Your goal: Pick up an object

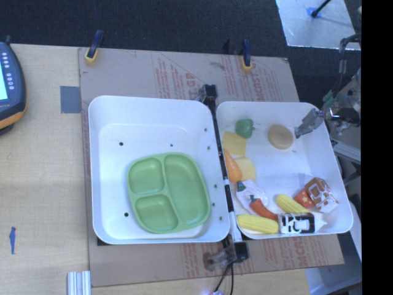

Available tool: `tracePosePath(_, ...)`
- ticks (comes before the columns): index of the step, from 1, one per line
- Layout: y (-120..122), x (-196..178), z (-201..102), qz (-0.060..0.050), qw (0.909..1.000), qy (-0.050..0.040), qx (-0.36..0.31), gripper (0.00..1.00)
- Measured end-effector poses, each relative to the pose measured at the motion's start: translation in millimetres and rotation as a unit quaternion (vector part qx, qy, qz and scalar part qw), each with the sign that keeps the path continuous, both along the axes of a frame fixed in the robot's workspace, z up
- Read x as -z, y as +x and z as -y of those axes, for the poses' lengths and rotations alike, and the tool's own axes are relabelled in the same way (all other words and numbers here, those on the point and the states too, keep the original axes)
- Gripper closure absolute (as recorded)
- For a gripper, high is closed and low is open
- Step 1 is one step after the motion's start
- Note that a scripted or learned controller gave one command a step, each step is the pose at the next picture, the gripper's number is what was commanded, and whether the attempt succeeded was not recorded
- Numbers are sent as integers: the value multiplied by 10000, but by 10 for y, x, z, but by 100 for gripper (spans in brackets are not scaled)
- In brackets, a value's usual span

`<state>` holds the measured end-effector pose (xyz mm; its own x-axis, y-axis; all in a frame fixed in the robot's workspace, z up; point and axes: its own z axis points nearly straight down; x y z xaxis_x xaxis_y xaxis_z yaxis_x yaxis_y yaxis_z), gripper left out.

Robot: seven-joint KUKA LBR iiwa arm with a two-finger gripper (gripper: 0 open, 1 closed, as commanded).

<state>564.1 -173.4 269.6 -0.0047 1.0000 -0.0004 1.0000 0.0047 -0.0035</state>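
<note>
- Two white bins sit side by side on a brown board. The left bin (104,165) holds a green tray (167,192) with three sections.
- The right bin (331,165) holds a pile of toy food, mostly along its left and bottom sides.
- Near the top of the right bin there is a small green pepper (244,127) and, to its right, a round tan cookie (280,136).
- Two pale yellow blocks (234,144) lie below the pepper. An orange carrot (232,165) lies at their left, partly tucked under the wall between the bins.
- Lower down there is a red chili (263,208), a small corn piece (288,203) and a bigger corn cob (257,224) along the bottom edge.
- A black and white box (297,224) lies just right of the corn cob. Its print is too small to read.
- A red and white packet (315,194) sits at the lower right of the bin. I cannot tell what it is.
- The gripper (307,124) is at the upper right corner of the right bin, just right of the cookie. It looks like a grey blur, and I cannot tell how it is set. Nothing is seen in its hold.
- The arm behind it is cut off at the right edge of the frame.
- A yellow and black handset (9,85) is cut off at the left edge.
</note>
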Motion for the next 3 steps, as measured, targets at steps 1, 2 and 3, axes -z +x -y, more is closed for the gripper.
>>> tracePosePath(1,565,1577,-205,-16,10000,5,-26,0)
tracePosePath(2,891,1752,-565,15,10000,-28,-9,0)
tracePosePath(3,920,1731,-668,9,10000,-85,12,0)
